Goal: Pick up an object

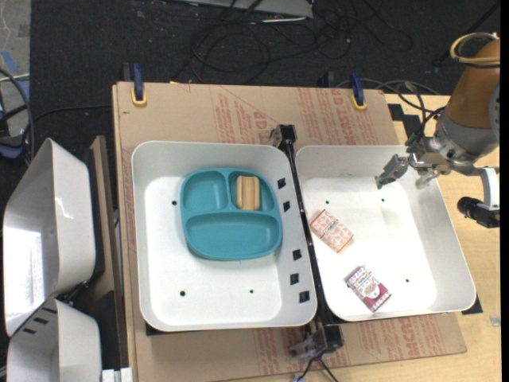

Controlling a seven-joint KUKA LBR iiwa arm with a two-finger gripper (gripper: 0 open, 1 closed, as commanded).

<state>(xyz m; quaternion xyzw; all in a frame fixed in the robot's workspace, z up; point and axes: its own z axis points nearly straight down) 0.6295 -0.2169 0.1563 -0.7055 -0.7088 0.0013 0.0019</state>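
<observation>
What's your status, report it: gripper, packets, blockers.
Gripper open, above right bin's far edge, holding nothing. Two packets on bin floor: pink one, purple one. Nothing over them.

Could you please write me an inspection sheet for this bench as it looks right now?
Surface: cardboard-topped bench bearing left bin and right bin.
Job's things: pink packet and second packet lying apart in the right bin.
Clutter: teal divided tray in the left bin, tan block in its upper right compartment.
Grippers: gripper over the right bin's upper edge, holding nothing.
Cables: black cables on the dark floor.
Surroundings: spare white bins at left.
</observation>
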